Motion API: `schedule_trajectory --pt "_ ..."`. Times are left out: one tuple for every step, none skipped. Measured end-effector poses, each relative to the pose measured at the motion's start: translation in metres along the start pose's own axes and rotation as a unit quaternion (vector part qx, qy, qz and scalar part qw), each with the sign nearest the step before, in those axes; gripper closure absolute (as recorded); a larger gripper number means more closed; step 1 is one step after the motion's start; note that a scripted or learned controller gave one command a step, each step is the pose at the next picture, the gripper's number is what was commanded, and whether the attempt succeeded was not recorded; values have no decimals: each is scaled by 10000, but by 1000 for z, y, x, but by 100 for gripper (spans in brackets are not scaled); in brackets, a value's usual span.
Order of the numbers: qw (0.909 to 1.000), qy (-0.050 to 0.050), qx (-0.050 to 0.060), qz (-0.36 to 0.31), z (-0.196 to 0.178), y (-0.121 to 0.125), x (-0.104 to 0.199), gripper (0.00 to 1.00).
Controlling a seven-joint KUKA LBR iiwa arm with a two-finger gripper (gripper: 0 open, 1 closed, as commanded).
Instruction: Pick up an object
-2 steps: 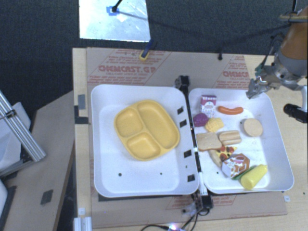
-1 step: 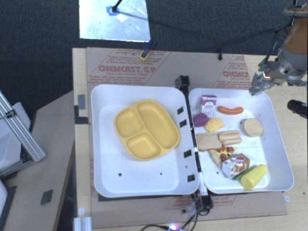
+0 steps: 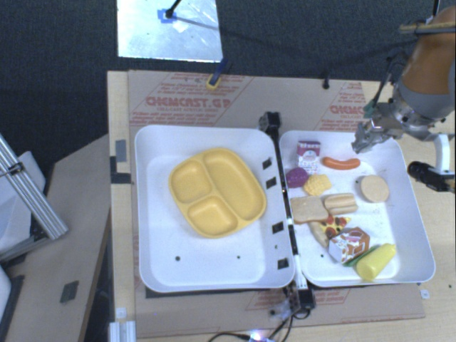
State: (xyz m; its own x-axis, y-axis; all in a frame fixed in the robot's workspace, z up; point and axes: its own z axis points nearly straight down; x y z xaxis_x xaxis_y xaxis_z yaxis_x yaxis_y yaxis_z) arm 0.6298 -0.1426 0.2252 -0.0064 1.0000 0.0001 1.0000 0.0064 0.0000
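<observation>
The right bin (image 3: 413, 223) holds several toy foods: a red and white carton (image 3: 308, 152), an orange hot dog sausage (image 3: 341, 164), a purple piece (image 3: 296, 177), a yellow corn-like piece (image 3: 318, 184), a round beige cookie (image 3: 373, 189), a bread slice (image 3: 308, 209), a bun (image 3: 340, 204), a pizza slice (image 3: 329, 229), a small box (image 3: 348, 244) and a yellow-green piece (image 3: 375, 260). My gripper (image 3: 363, 142) hangs over the bin's far right corner, just right of and above the sausage. Nothing shows between its fingers.
The left bin (image 3: 153, 251) carries a yellow three-compartment tray (image 3: 216, 191). A black divider (image 3: 279, 191) runs between the bins. A shiny metal sheet (image 3: 169, 18) lies beyond the bench. The arm's wrist (image 3: 427, 70) fills the upper right.
</observation>
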Motion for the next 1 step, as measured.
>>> schedule_trajectory --pt "10000 8 0 -10 7 -6 52 100"
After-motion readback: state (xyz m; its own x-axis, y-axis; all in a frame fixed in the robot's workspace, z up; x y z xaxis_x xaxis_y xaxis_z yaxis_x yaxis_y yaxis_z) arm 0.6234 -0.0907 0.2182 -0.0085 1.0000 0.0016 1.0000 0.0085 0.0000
